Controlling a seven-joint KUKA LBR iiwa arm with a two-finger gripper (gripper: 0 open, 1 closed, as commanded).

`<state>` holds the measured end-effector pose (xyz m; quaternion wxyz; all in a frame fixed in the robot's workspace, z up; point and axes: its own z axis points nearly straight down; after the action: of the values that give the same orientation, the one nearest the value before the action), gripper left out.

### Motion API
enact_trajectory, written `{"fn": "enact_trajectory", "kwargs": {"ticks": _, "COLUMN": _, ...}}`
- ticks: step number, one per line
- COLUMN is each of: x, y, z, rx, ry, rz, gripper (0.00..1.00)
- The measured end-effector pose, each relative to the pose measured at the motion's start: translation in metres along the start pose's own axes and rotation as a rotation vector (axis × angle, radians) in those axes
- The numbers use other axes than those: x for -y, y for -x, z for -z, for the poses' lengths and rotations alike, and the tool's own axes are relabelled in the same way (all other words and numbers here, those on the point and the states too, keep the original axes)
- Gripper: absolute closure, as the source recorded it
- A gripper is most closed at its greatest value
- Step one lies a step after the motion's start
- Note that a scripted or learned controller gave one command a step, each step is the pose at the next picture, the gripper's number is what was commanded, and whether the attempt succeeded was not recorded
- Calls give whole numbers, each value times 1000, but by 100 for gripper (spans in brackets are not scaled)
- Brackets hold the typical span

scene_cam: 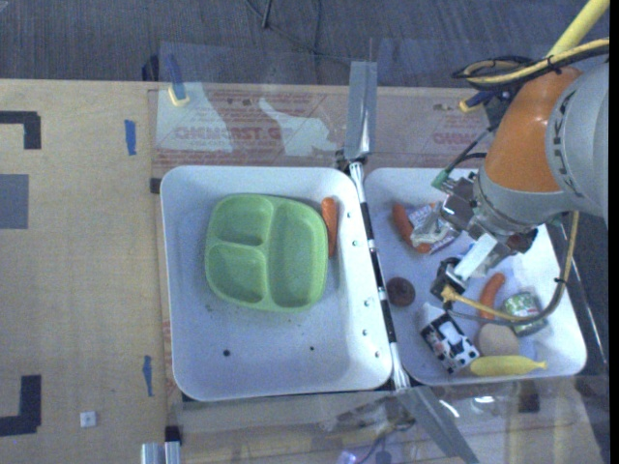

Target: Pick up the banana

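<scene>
The yellow banana (505,364) lies flat along the front edge of the right bin (569,341), just in front of a beige egg-shaped object (499,339). My gripper (450,341) hangs low over the front middle of that bin. It is just left of the banana's left tip and beside the egg. Nothing shows between the gripper and the banana. The grey arm with its orange band (527,148) reaches in from the upper right.
Also in the right bin are a red item (400,220), a crumpled packet (427,225), a brown round piece (400,291), an orange-red item (492,288) and a green packet (520,305). The left bin (184,336) holds a green divided plate (268,251) and a carrot (331,222).
</scene>
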<state>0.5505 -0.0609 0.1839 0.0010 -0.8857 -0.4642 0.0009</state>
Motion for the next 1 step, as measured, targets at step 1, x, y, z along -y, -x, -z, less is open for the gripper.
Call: {"fn": "enact_trajectory", "kwargs": {"ticks": 1, "x": 67, "y": 17, "z": 0, "rx": 1, "ry": -3, "rz": -208, "gripper": 0}}
